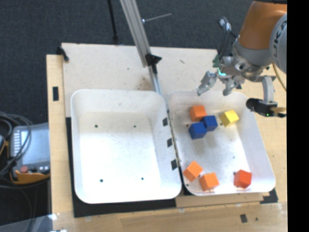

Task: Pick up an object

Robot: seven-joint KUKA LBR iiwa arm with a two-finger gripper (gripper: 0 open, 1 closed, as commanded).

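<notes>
My gripper (pixel 218 85) hangs open above the far edge of the right bin (pixel 256 134), its two fingers spread apart with nothing between them. Below it in the bin lie an orange cube (pixel 197 112), two blue cubes (pixel 198 130) (pixel 210 123) touching each other, and a yellow cube (pixel 229 117). Near the bin's front edge sit two more orange cubes (pixel 193 170) (pixel 209 181) and a red-orange cube (pixel 243 179). The gripper is up and behind the orange cube and yellow cube, touching none of them.
The left bin (pixel 120 146) stands beside the right one, divided from it by a raised rim with black clips. A slanted aluminium post (pixel 137 28) rises behind the bins. A control pendant (pixel 26 151) and cables lie off the bench at left.
</notes>
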